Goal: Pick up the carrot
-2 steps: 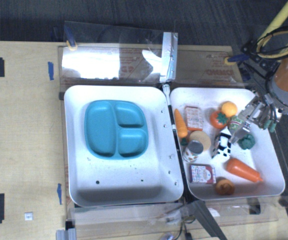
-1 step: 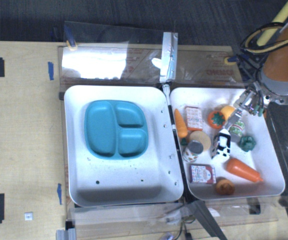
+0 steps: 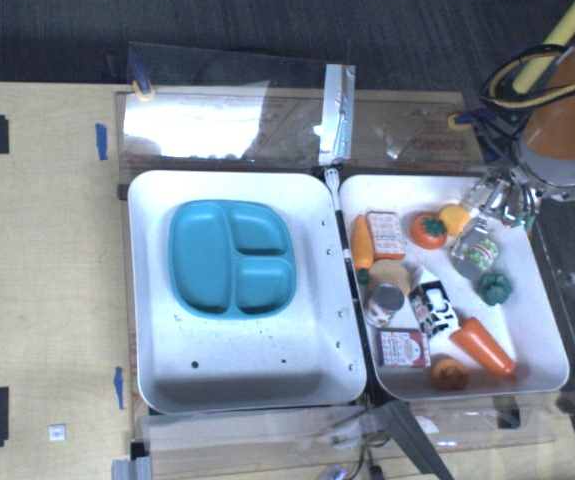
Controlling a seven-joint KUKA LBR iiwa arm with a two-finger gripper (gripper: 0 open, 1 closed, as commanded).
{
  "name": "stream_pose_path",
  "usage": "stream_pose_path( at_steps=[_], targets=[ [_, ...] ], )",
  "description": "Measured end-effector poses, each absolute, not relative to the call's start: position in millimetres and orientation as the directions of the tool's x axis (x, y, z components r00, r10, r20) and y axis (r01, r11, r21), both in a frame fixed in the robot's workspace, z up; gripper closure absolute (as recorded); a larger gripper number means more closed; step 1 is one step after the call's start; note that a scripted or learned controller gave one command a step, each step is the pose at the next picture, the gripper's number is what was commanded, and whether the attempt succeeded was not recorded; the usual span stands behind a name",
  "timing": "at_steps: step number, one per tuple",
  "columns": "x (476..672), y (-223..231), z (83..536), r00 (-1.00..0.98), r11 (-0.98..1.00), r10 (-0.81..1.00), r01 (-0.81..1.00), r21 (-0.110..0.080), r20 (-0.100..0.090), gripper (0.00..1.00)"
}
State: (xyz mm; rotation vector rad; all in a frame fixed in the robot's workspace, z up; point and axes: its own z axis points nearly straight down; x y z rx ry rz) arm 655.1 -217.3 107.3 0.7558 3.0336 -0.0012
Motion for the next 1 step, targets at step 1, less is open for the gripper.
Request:
stream_pose_path(
  at_steps=[1],
  targets=[
    [653.3,-223.5,85.8,-0.967,0.967,0.256,0.256,0.000,0.000,0.00]
  ],
)
